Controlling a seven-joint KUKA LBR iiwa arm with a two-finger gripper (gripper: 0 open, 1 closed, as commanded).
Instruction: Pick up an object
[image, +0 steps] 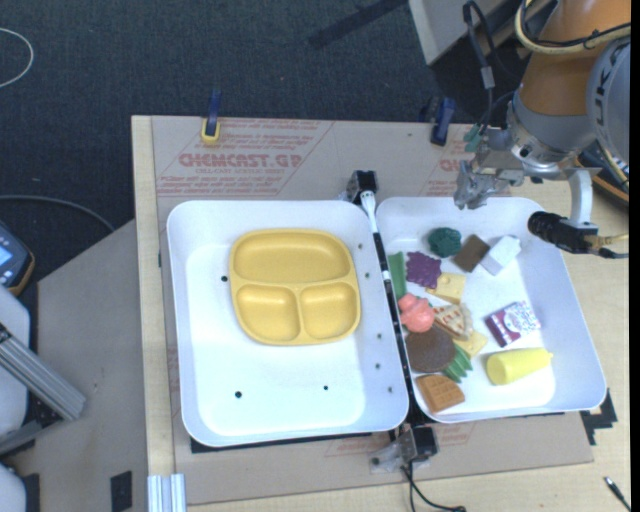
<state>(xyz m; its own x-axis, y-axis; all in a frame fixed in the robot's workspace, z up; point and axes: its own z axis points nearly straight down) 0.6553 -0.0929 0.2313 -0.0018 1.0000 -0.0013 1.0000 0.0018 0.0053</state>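
Observation:
My gripper (473, 193) hangs over the far edge of the right bin (578, 300), fingers pointing down with nothing visible between them. Just below and left of it lies a dark green lump (444, 240), with a brown block (470, 253) and a white block (500, 254) beside it. Further toward the front lie a purple piece (423, 269), a pink round toy (415, 313), a purple and white packet (512, 322), a yellow cylinder (517, 365), a dark brown disc (431, 350) and an orange cracker (440, 392).
The left bin (200, 400) holds a yellow three-compartment plate (295, 285). A black divider strip (378, 280) runs between the bins. A black cylinder (560, 230) juts from the arm over the right bin's far right corner. Blue clamps (212, 115) sit on the cardboard's back edge.

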